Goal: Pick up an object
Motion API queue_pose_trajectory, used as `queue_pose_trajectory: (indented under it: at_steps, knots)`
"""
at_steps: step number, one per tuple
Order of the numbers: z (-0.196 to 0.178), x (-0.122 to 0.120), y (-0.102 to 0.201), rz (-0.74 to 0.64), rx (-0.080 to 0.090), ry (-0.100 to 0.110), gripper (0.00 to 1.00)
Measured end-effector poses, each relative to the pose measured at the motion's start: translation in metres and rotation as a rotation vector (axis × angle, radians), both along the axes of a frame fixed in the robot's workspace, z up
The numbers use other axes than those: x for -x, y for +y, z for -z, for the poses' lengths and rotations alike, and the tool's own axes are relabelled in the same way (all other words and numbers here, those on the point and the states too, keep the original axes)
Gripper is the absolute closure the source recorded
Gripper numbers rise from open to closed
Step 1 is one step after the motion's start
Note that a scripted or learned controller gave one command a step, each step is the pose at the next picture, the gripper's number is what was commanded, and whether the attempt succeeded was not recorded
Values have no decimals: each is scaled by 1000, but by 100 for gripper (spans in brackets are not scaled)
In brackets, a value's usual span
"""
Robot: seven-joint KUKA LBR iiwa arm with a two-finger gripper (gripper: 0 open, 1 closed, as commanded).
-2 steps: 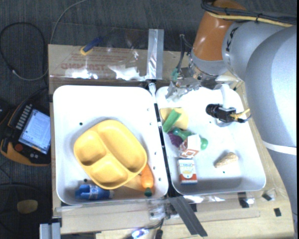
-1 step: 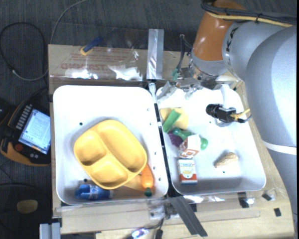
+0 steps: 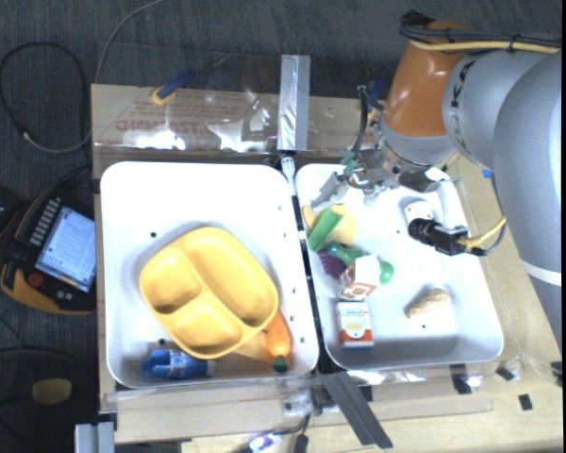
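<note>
Nearest me in the left bin [image 3: 123, 253], a blue object [image 3: 174, 364] lies along the near wall, with an orange carrot-like piece [image 3: 277, 340] just to its right, partly tucked under the yellow divided tray [image 3: 208, 291] that takes up most of that bin.

In the right bin [image 3: 472, 338], a small carton [image 3: 355, 323] stands close to the near wall, and a tan lump [image 3: 427, 303] sits well apart to its right. Farther back, against the divider, a cluster crowds together: a purple piece [image 3: 332, 266], a green item [image 3: 358, 256] and a yellow-green corn-like toy [image 3: 327, 225], touching or overlapping one another.

At the far end of the right bin the gripper [image 3: 354, 179] hangs just beyond the corn toy. Its fingers look spread, with nothing between them.

I judge this to be the approach step: nothing is picked yet. The corn toy seems the likeliest target, being closest to the claw. The next move calls for a short shift nearer and a straight descent, taking care that the fingers straddle one item rather than jamming into the crowded cluster or the divider.
</note>
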State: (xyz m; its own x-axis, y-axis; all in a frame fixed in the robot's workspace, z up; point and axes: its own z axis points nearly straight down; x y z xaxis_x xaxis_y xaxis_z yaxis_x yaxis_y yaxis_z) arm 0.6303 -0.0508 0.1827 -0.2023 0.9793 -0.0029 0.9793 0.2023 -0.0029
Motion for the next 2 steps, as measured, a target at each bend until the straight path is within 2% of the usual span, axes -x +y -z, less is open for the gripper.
queue_pose_trajectory:
  at_steps: [1, 2]
  knots:
    - [0, 5, -21, -10, 0, 0, 0]
    - [82, -12, -62, -135, -2, -13, 0]
